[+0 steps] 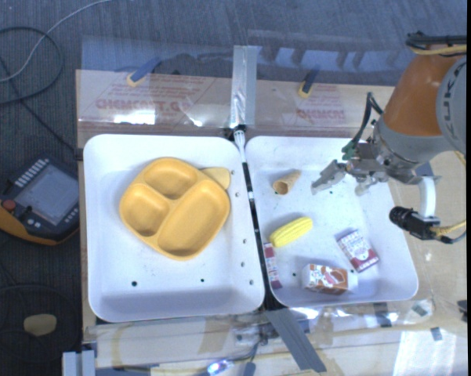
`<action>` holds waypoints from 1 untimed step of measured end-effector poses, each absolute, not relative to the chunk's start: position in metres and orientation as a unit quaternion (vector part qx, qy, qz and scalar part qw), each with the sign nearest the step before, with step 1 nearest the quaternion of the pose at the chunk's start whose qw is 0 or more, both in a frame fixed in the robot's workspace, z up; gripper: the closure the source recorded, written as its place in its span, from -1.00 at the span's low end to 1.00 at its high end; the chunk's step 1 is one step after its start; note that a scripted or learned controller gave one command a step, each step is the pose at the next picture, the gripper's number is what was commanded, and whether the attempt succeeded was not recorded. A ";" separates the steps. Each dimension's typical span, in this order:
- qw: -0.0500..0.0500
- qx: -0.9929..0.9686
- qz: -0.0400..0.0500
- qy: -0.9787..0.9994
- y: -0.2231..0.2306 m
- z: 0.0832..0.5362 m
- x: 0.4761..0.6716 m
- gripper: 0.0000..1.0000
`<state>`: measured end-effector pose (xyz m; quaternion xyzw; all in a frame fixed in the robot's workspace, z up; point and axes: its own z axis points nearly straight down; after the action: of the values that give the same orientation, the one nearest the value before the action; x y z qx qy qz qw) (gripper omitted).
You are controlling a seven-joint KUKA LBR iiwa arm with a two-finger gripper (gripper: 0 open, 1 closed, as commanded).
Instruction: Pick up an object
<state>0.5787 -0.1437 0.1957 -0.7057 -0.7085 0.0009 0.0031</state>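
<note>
My end effector (346, 177) hangs over the upper part of the right bin (392, 288), reaching in from the right, with my grey wrist and the orange band (419, 100) above it. The 2 fingers (327, 178) stand spread apart, with nothing between them; one points left toward the middle of the bin, the other sits a little further right.

In the right bin I see 4 loose things. A small tan cone-shaped piece (284, 182) lies near the upper left corner, just left of my fingertips and apart from them. Below it, near the bin's middle, a yellow corn cob (291, 229) lies at a slant. Toward the lower right a small red and white carton (357, 250) lies tilted, and just below and left of it a second red and white carton (327, 278) lies flat near the front wall. A thin red and white strip (271, 266) lies along the left wall of this bin, beside the divider.

The left bin (125, 288) holds a yellow divided plate (175, 207) with 3 compartments, sitting near the middle. A pale yellow piece (218, 177) peeks out at its upper right edge, touching the plate.

On the floor to the left of the bench lies an orange and grey handheld pendant (35, 202), with dark cables (16, 61) looping above it
</note>
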 end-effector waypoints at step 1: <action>-0.004 -0.614 -0.002 -0.790 -0.104 0.091 0.562 -1.00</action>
<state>0.5620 -0.1035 0.0909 -0.6136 -0.7896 -0.0017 -0.0043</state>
